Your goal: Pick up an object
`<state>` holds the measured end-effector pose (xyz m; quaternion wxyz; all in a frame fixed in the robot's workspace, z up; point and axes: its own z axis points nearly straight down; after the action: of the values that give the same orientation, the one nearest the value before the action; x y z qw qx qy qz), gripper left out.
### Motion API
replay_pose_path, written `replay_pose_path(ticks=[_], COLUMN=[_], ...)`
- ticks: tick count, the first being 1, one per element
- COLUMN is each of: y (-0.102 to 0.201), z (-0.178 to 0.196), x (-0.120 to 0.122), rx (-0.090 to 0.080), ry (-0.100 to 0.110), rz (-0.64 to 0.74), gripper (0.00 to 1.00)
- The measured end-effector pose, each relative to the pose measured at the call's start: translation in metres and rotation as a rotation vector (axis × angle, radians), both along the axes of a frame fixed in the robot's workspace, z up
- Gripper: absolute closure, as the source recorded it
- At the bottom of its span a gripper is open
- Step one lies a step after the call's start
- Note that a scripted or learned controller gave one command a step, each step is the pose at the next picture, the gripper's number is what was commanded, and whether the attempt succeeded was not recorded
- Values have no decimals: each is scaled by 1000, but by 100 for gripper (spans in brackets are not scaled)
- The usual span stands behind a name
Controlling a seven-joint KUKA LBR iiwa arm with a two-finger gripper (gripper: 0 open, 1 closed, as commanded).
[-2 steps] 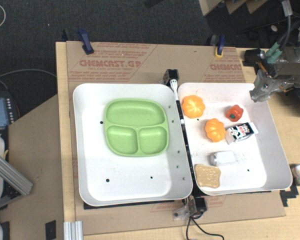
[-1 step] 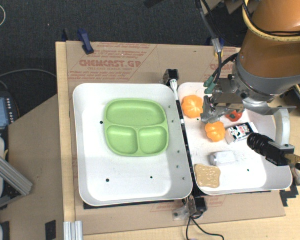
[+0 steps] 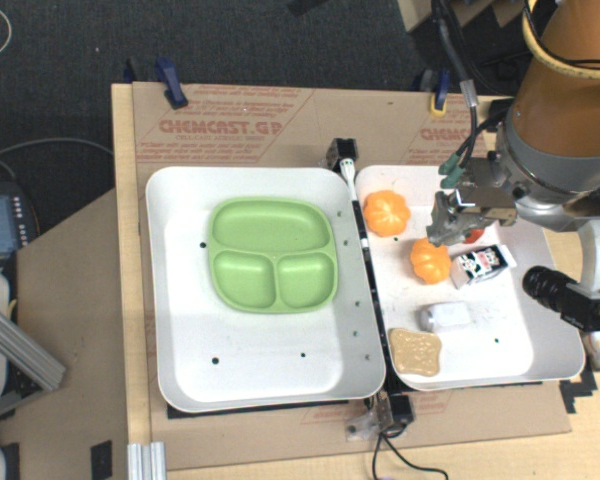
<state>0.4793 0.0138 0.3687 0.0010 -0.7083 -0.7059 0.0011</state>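
At the near edge of the right bin (image 3: 540,368), a flat tan slice resembling toast (image 3: 416,352) lies at the 7 o'clock corner. Just beyond it, toward 12 o'clock, rests a small pale grey-white cylindrical object (image 3: 446,316), lying on its side.

Farther in, near the bin's centre, sits a small orange fruit-shaped object (image 3: 429,261), round, glossy and uniformly orange. At its 3 o'clock, just beside it, lies a small packet with black-and-white print and a red patch (image 3: 480,263), tilted.

The pincer (image 3: 448,230) hangs directly above the small orange object, at its 1 o'clock; whether it is apart or together cannot be determined, and no object is seen between its tips.

Toward 11 o'clock from the pincer, a second, slightly larger orange fruit-shaped object (image 3: 385,212) rests against the bin's left wall, with faint segment ridges.

The left bin (image 3: 180,298), at 9 o'clock, carries a light green three-compartment plate (image 3: 273,254). Both bins rest on the counter (image 3: 230,123), a brown board with red lettering.
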Motion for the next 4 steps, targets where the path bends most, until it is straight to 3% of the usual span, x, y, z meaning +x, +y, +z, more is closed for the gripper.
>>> replay_pose_path(ticks=[1, 2, 3, 4], y=[-87, -31, -100, -30], z=[-45, -17, -36, 70], x=[44, -2, -1, 1], rx=[-2, 2, -1, 1], ry=[1, -1, 1, -18], rz=[-5, 8, -4, 11], gripper=[100, 100, 100, 100])
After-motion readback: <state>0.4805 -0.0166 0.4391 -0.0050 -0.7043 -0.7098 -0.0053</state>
